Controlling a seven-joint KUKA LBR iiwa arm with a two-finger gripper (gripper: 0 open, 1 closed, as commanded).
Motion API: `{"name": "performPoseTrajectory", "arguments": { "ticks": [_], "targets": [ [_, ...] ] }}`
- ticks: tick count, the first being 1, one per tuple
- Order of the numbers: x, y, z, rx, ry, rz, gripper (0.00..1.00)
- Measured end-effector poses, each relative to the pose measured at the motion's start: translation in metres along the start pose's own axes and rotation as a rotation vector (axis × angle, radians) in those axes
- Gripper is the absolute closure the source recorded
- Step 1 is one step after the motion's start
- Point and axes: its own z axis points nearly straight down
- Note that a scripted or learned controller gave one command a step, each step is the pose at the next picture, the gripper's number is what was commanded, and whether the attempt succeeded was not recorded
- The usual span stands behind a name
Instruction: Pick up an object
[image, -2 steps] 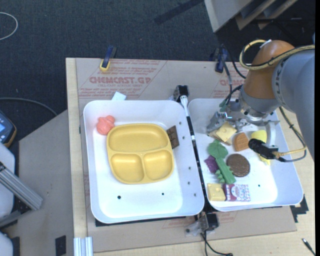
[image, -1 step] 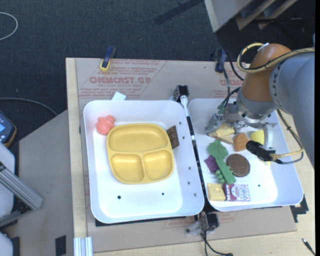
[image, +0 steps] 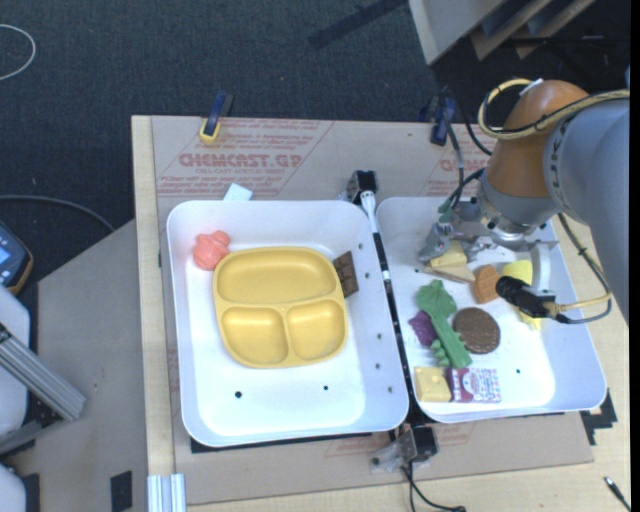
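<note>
1. Nearest the camera, at the front edge of the desk (image: 270, 470), a small black clamp (image: 415, 443) sits where the two white bins meet.
2. Just behind it, in the front of the right bin (image: 570, 385), lie a pale yellow block (image: 431, 383) and a small pink-and-white packet (image: 476, 384), touching side by side.
3. Further back in that bin are a round brown disc (image: 476, 330), a green leafy toy (image: 441, 322) and a purple piece (image: 422, 328) tucked against the green one on its left.
4. Behind those, a pale wedge like a slice of cheese (image: 449, 265), an orange-brown lump (image: 486, 283) and a bright yellow piece (image: 518, 272) crowd together close under the arm's wrist.
5. The arm (image: 580, 150) comes in from the right, its orange band above the wrist, and the claw (image: 462, 238) is lowered into the back of the right bin, right over the pale wedge. Whether it is spread or closed cannot be told, and no object can be seen gripped in it.
6. The left bin (image: 190, 330) holds a yellow divided plate (image: 281, 304) with three compartments, lying flat near the middle.
7. A pink rounded toy (image: 210, 248) rests just beside the plate's back-left corner, and a small dark brown piece (image: 346, 274) leans against its right rim.
</note>
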Motion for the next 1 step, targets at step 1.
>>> {"name": "performPoseTrajectory", "arguments": {
  "ticks": [1],
  "targets": [
    [-0.0023,-0.0032,-0.0440,-0.005,-0.002,0.001,1.00]
  ]
}}
